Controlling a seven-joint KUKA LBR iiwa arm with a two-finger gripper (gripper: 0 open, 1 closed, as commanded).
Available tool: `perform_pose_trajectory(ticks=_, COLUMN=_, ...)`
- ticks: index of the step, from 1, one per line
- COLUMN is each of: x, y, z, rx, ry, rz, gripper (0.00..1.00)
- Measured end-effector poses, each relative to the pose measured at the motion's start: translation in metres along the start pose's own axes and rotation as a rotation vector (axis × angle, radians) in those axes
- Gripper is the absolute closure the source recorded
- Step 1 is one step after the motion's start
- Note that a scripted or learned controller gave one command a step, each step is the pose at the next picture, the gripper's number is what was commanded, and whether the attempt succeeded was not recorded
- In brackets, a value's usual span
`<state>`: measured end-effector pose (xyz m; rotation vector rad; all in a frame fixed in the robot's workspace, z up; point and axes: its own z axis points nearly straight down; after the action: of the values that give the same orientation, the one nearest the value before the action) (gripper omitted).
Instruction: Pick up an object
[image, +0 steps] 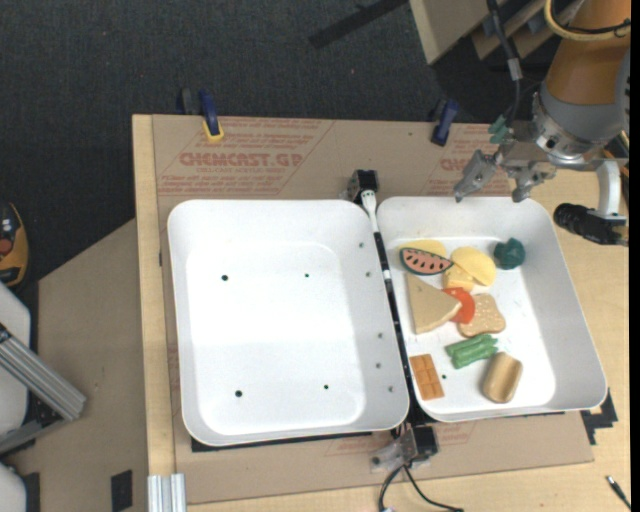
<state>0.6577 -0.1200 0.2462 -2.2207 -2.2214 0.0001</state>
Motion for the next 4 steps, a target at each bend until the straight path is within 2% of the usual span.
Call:
perform_pose_trajectory(ticks=1, x=0.011, y=0.007, z=0.140, rx=0.010, ry=0.002, rz=-0.002, gripper=0.00)
perform_pose_trajectory(ticks=2, x=-0.010, y=-0.072, z=0.163, rx=0.008, ry=0.002, rz=0.004, gripper=0.00)
perform_pose_trajectory(ticks=3, x=-0.073, y=-0.040, z=0.161, rx=-0.006, ry=-0.004, rz=0.003, gripper=0.00)
perform_pose_trajectory(ticks=4, x=-0.101, y=-0.017, z=0.161, rx=0.003, ry=0.009, rz=0.000, gripper=0.00)
